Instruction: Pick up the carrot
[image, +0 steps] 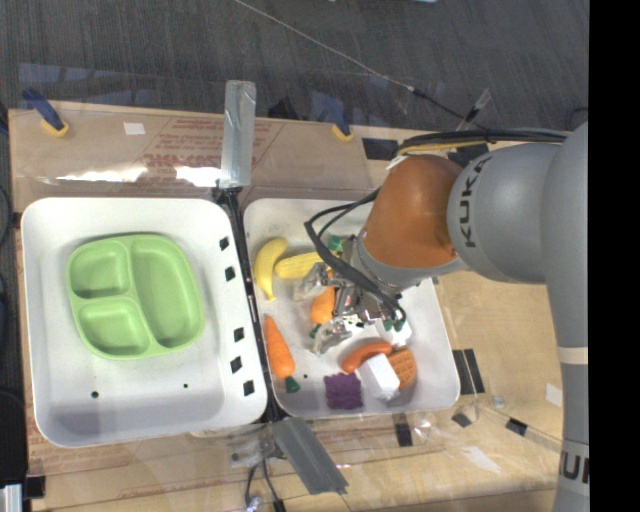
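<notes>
I am hovering my gripper (340, 318), state indiscernible, right of the carrot (279, 351) lying against the right bin (440, 345)'s left wall, risking grabbing the adjacent orange piece (323, 303) instead.

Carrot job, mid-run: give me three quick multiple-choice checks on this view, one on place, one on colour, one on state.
1. Where does the carrot lie?
A. in the right bin, by its left wall
B. in the left bin
C. on the bench outside both bins

2. What colour is the tray in the left bin?
A. blue
B. green
C. red

3. How does the carrot stand to the end effector?
A. lifted above the bin
B. clamped and tilted upright
C. lying flat, apart from it

Key: 1 A, the carrot rests along the right bin's left wall. 2 B, the divided tray is light green. 3 C, the carrot lies on the bin floor, left of the end effector, with a gap between them.
</notes>
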